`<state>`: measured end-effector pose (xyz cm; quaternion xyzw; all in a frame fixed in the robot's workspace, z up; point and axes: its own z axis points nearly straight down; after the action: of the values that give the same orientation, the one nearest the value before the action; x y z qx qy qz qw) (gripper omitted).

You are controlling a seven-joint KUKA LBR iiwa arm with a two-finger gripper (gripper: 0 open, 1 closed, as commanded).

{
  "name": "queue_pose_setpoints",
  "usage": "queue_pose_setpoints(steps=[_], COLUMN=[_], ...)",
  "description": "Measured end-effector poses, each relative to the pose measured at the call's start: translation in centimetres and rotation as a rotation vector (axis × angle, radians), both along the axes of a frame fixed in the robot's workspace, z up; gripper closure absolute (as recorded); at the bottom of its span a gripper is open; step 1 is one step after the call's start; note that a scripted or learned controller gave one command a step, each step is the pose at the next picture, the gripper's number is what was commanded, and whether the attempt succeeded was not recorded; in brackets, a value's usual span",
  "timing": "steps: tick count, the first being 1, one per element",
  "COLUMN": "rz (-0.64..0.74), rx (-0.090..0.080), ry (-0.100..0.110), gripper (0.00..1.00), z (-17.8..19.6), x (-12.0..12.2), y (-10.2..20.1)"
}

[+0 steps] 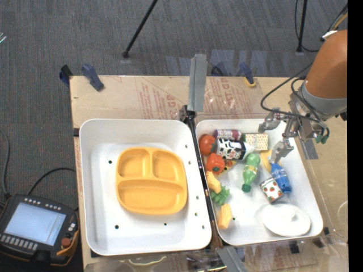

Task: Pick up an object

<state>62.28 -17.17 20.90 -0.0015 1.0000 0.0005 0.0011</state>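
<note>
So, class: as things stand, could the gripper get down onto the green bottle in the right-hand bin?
Probably yes. The gripper hangs just right of the green bottle, whose top lies uncovered. The blue bottle and the black-and-white cow toy lie close beside it, so the fingers have little room.

arm [332, 67]: rounded orange band at the top, grey collar segment under it. Below the collar a cluttered metal wrist block, silver-grey brackets and plates, small green part on its right side. Black cables loop out from the wrist on the left side, thin, curved. gripper [282, 149]: silver-grey metal fingers, slim, boxy. No readable markings or labels at this resolution.
</note>
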Motion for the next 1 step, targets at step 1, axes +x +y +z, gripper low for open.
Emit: queue_pose_setpoints(steps=[1], rz=[0.022], rx=[0.002], ry=[0.006], gripper=[0.00], z=[-12.43], x=[-2.09], y=[-2.10])
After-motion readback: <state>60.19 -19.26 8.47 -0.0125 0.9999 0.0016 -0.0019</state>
